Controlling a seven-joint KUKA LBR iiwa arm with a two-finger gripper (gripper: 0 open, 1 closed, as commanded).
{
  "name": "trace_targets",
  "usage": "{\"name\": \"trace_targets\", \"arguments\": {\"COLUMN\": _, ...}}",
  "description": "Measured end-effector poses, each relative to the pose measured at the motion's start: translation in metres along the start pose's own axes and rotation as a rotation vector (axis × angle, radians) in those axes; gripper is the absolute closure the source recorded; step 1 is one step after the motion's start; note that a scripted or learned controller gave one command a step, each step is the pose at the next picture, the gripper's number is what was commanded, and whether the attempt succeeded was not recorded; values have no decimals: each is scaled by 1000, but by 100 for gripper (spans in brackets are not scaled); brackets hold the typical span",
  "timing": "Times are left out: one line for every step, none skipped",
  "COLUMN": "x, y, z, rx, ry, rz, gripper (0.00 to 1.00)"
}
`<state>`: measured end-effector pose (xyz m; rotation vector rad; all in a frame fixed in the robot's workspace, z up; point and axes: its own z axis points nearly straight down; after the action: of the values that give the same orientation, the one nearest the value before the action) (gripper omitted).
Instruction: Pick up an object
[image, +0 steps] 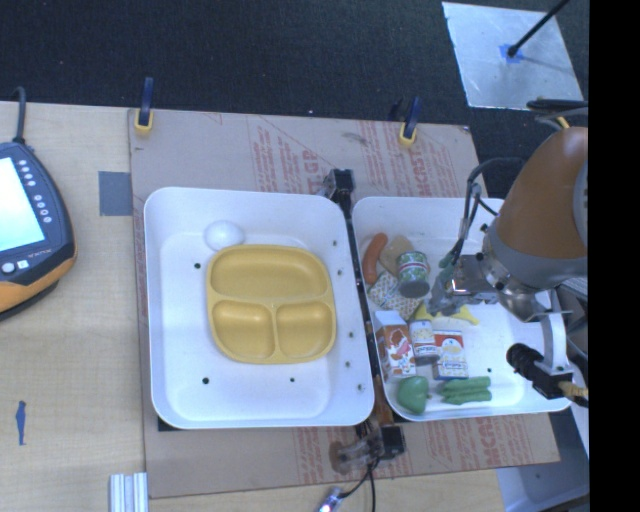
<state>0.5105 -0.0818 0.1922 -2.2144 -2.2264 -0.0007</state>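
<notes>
Nearest the camera, at the right bin's front edge, lie a green pepper-like toy and green beans. Just behind them stand small cartons: a red-and-white one, a small bottle and a box with a red label. Farther back, a green-labelled can sits beside a sausage. Over the middle of this clutter hangs the hand, low by a yellow piece; whether it grips anything or stands open I cannot tell. On the left, the other bin carries a yellow divided plate and a white egg shape. At the surface's far left lies a control pendant.
</notes>
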Motion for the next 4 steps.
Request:
{"name": "trace_targets", "arguments": {"x": -1, "y": 0, "z": 0, "rx": 1, "ry": 0, "rz": 1, "gripper": 0}}
{"name": "trace_targets", "arguments": {"x": -23, "y": 9, "z": 83, "rx": -10, "ry": -3, "rz": 3, "gripper": 0}}
{"name": "trace_targets", "arguments": {"x": -21, "y": 66, "z": 95, "rx": -2, "ry": -1, "rz": 3, "gripper": 0}}
{"name": "trace_targets", "arguments": {"x": -22, "y": 66, "z": 84, "rx": -1, "ry": -2, "rz": 1, "gripper": 100}}
